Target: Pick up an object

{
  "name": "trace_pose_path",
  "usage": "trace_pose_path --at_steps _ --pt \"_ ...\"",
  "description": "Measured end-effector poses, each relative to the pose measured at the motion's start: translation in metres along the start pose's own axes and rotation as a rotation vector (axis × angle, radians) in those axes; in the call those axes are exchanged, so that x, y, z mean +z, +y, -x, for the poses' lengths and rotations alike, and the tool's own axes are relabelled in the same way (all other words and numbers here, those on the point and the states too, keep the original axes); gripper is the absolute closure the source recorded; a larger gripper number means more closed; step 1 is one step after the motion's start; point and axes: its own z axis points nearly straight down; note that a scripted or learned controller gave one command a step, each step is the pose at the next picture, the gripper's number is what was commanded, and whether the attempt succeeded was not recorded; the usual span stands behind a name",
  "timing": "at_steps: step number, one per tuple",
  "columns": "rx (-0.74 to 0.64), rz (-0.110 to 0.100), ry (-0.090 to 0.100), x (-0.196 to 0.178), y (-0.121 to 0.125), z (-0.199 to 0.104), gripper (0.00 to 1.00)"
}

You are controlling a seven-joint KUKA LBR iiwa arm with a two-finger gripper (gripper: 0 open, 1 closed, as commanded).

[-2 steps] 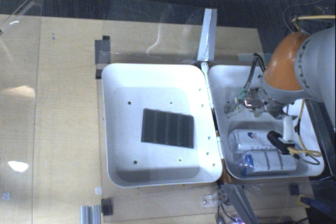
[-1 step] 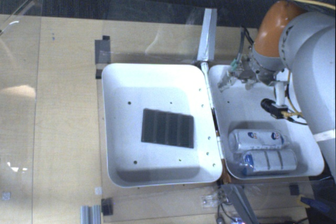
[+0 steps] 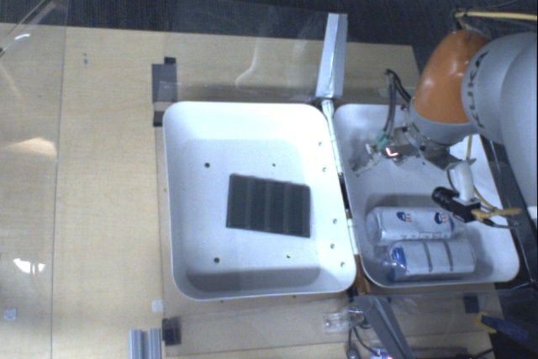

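Note:
The right bin [image 3: 363, 130] holds two things lying side by side near its front. One is a white bottle [image 3: 412, 224] with blue print. Just in front of it lies a clear ribbed plastic bottle [image 3: 430, 259] with a blue cap at its left end. My gripper [image 3: 378, 152] hangs over the back left part of this bin, above its bare floor and behind the white bottle. Nothing shows in its grasp. The grey arm with its orange band [image 3: 444, 87] covers the bin's back right corner.
In the left bin [image 3: 195, 139] a black ribbed rectangular pad [image 3: 269, 204] lies flat near the middle. A metal divider post [image 3: 331, 55] stands behind the gap between the bins. Clear panels stand on the wooden bench at the left.

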Motion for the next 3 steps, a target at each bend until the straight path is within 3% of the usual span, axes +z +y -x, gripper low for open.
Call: trace_pose_path --at_steps 1,2,3 --pt "-0.185 0.0 0.001 -0.004 -0.109 -0.021 0.0" --pt "-0.165 0.005 -0.002 -0.002 -0.046 -0.015 0.0" --pt "-0.127 -0.003 0.001 -0.034 -0.062 0.001 0.0"
